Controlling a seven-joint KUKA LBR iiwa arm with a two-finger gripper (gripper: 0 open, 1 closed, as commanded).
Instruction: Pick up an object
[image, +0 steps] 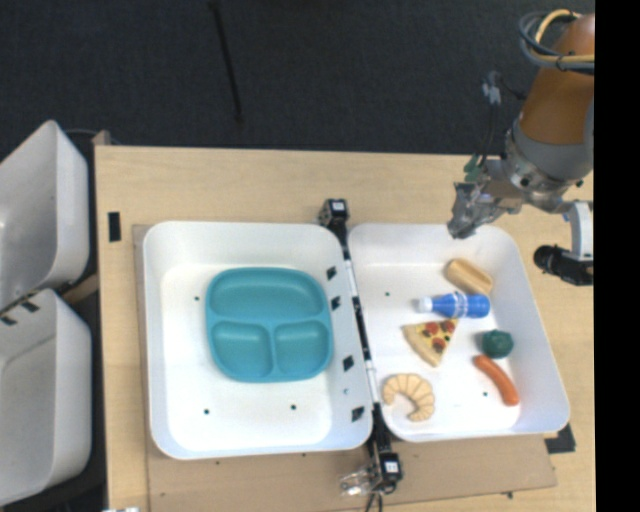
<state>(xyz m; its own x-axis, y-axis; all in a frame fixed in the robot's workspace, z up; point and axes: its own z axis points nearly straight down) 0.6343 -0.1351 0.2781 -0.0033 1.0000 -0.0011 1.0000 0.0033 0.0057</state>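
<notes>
The right bin (400, 262) holds a tan bread roll (468, 274), a blue and white bottle (455, 305), a pizza slice (431, 340), a green ball-like piece (496, 343), a red-orange sausage (497, 380) and a croissant (411, 395). My gripper (464, 225) hangs over the far right corner of this bin, above and behind the bread roll. Nothing shows between its fingers.
The left bin (180, 400) holds a teal divided plate (268, 322). White box-like shapes (40, 210) stand at the far left of the bench. A black clamp (334, 211) sits where the bins meet at the back.
</notes>
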